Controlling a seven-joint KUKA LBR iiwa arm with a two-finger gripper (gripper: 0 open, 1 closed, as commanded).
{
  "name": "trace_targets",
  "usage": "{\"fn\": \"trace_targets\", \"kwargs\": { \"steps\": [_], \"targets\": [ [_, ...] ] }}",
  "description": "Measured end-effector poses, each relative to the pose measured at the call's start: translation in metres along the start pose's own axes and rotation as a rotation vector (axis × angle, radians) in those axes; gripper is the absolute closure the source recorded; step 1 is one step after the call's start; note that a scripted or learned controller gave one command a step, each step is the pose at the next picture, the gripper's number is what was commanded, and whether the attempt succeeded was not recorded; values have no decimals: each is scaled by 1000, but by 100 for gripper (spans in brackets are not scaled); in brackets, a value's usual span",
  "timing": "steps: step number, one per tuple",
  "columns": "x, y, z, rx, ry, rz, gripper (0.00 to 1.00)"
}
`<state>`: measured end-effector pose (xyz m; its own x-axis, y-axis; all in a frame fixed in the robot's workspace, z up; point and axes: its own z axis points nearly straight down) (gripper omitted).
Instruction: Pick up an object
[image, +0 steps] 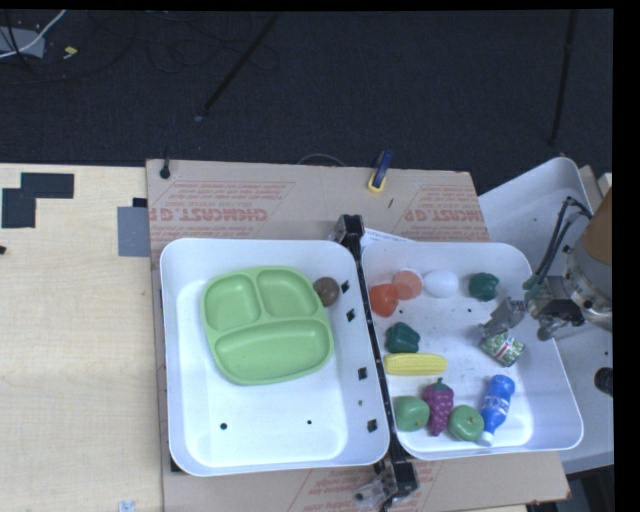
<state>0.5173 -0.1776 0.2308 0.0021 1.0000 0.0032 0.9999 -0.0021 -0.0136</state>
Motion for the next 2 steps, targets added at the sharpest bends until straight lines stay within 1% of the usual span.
{"fn": "trace_targets", "kwargs": {
  "steps": [1,2],
  "targets": [
    [0,2,-6,-11,-2,-2,0],
    [-6,-3,53,-7,-1,-2,0]
  ]
}}
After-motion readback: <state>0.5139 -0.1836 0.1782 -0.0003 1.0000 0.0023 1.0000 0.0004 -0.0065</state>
